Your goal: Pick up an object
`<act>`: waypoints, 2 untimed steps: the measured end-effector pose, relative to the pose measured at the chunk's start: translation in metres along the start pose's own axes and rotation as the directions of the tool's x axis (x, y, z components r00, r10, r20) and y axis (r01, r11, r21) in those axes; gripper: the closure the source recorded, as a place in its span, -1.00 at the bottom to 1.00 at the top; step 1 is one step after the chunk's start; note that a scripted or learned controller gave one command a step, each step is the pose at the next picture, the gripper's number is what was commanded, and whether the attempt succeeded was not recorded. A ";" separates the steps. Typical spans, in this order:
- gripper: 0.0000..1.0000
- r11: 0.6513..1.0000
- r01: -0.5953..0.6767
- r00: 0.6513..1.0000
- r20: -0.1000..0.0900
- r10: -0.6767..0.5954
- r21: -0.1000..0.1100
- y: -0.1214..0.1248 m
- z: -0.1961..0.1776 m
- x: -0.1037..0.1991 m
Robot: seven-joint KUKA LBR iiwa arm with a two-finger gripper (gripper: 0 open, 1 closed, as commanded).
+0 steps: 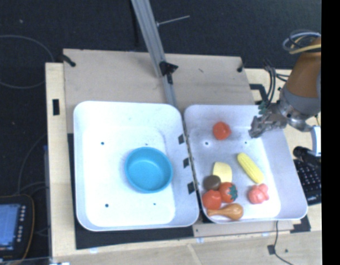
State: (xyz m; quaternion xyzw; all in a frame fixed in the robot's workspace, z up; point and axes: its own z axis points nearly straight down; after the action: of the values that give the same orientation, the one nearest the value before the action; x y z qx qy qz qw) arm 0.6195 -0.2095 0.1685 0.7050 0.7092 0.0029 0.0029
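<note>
The right bin (pixel 280 148) holds several toy foods: a red-orange ball (pixel 221 130) near its back, a corn cob (pixel 250 167), a yellow wedge (pixel 223 171), a brown lump (pixel 211 182), a red tomato (pixel 228 191), another red piece (pixel 212 199), an orange gourd (pixel 229 211) and a pink piece (pixel 258 194). My gripper (pixel 256 130) hangs over the back right part of this bin, to the right of the red-orange ball and above the corn. Nothing shows between its dark fingers.
The left bin (pixel 92 126) carries a blue bowl (pixel 148 169). A slanted metal pole (pixel 150 37) rises behind the bins. A keyboard (pixel 308 173) lies at the right edge, and a small screen (pixel 6 225) sits at the lower left.
</note>
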 end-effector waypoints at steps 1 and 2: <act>1.00 1.000 0.001 1.000 0.000 -0.001 0.001 -0.003 -0.047 -0.003; 1.00 1.000 0.002 1.000 0.000 -0.002 0.000 -0.002 -0.098 0.005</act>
State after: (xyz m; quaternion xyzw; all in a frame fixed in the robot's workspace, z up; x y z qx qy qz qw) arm 0.6165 -0.2048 0.2662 0.7042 0.7099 0.0030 0.0028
